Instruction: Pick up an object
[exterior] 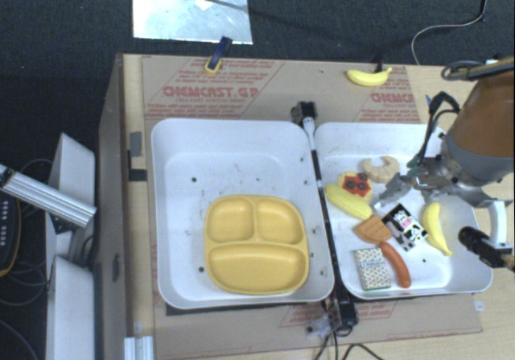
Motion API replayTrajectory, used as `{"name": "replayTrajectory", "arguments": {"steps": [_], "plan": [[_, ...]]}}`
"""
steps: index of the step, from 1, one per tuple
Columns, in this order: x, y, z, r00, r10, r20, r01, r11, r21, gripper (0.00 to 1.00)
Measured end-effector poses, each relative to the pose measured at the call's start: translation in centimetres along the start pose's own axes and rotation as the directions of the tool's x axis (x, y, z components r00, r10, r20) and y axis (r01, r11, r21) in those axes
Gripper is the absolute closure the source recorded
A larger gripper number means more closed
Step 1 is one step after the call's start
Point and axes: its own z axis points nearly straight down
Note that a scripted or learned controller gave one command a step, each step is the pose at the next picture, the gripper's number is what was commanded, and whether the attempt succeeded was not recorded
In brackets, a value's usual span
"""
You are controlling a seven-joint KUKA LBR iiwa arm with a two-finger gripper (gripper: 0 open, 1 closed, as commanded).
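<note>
Front of the right bin: a small patterned box (371, 268) lies flat by the near wall, and a red sausage (396, 264) lies at a slant just beside it, both easy to reach from above.
Orange wedge: a small orange piece (372, 229) sits touching the sausage's upper end, so the three form one tight cluster.
Black-and-white block: a small spotted block (405, 226) lies just under the pincer (398, 192); I judge it the likeliest thing being aimed at.
Pincer: it hangs low over the middle of the right bin (338, 137), its two fingers spread apart with nothing between them, so it is released and holding nothing.
Bananas in the bin: one yellow banana (435, 227) lies by the right wall, and a second yellow piece (348, 202) lies at a slant near the divider, both well clear of the arm's path.
Far part of the bin: a red toy (356, 184) and a pale beige piece (379, 167) sit side by side beyond the pincer.
Arm: the grey arm (483, 121) with its orange band reaches in from the right, bent down over the bin.
Left bin: a yellow divided plate (257, 243) rests flat in the left bin (185, 149), apart from the picking.
Desk, far edge: another banana (368, 75) lies outside the bins on the desk (265, 88), well away.
Task progress: nothing is lifted yet.
</note>
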Motion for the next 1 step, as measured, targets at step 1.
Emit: {"name": "replayTrajectory", "arguments": {"steps": [1], "plan": [[0.21, 0.57, 8.56, 1.000, 0.002, 0.007, -0.002, 1.000, -0.018, 0.00]]}}
